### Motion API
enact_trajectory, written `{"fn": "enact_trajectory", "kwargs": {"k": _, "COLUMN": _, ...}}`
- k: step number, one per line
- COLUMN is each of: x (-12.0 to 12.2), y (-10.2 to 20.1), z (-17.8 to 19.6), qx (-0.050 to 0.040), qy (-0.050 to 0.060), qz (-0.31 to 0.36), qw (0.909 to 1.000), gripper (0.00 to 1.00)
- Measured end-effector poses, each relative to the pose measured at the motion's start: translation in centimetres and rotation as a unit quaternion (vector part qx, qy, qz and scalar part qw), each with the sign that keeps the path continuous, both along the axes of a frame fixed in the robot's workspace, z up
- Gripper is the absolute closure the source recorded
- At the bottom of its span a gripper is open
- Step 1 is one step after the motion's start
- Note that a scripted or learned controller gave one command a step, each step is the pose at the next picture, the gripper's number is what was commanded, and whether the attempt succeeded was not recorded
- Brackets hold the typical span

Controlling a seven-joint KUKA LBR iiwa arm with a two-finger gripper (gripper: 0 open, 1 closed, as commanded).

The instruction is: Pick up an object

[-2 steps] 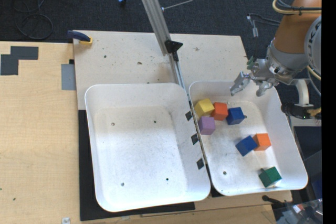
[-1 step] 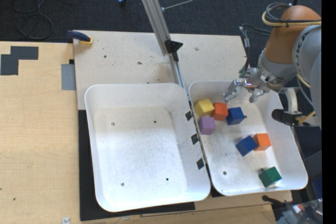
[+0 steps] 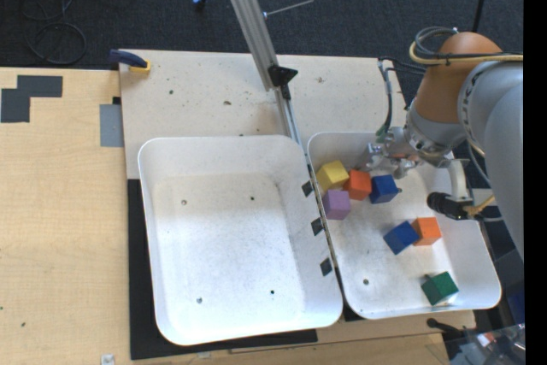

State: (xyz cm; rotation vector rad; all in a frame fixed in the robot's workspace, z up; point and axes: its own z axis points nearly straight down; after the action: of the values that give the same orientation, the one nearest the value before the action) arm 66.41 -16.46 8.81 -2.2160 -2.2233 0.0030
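Blocks sit scattered in the right bin (image 3: 479,291), seven by our count. We note a yellow block (image 3: 332,175) near the bin's far left corner, a purple block (image 3: 338,203) just in front of it, and an orange-red block (image 3: 360,184) touching a blue block (image 3: 384,188) to its right. Further toward the near side we see a second blue block (image 3: 400,237) pressed against an orange block (image 3: 427,230), and a green block (image 3: 439,287) alone near the front rim.

Gripper (image 3: 386,156) hangs over the far edge of the right bin, just above the first blue block; whether anything sits between its parts, or how they stand, we cannot tell from this angle. The grey arm (image 3: 491,111) with its orange band (image 3: 444,85) comes in from the right.

Left bin (image 3: 222,235) lies beside it on the desk (image 3: 197,94). A slanted metal rail (image 3: 252,17) rises behind the two bins.
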Motion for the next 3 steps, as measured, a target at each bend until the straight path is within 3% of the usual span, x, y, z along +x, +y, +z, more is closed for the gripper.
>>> {"fn": "enact_trajectory", "kwargs": {"k": 1, "x": 0.1, "y": 0.0, "z": 1.3, "qx": -0.0004, "qy": -0.001, "qz": 0.0, "qw": 1.0, "gripper": 1.0}}
{"fn": "enact_trajectory", "kwargs": {"k": 3, "x": -0.2, "y": 0.6, "z": 12.2, "qx": -0.0007, "qy": -0.003, "qz": -0.001, "qw": 1.0, "gripper": 1.0}}
